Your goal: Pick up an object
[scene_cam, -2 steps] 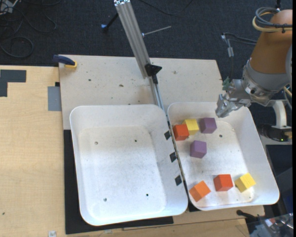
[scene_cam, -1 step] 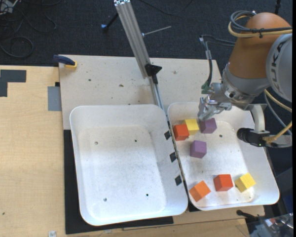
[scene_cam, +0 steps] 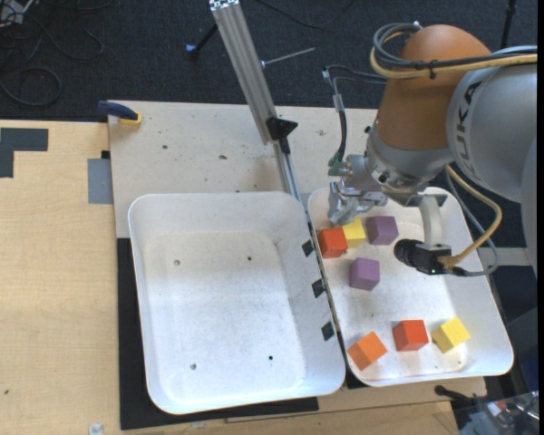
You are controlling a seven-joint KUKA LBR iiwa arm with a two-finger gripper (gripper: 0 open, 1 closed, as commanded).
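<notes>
The claw [scene_cam: 344, 208], whose grip I cannot tell, hangs over the right bin's [scene_cam: 490, 356] crowded left edge.

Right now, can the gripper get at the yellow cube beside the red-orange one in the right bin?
Probably yes. The gripper hangs just above the yellow cube, nothing covers it, though the red-orange cube touches its side.

We see a slanted aluminium rail [scene_cam: 251, 69], a blue-handled clamp [scene_cam: 119, 111], and black cables [scene_cam: 18, 25] on dark floor.
</notes>
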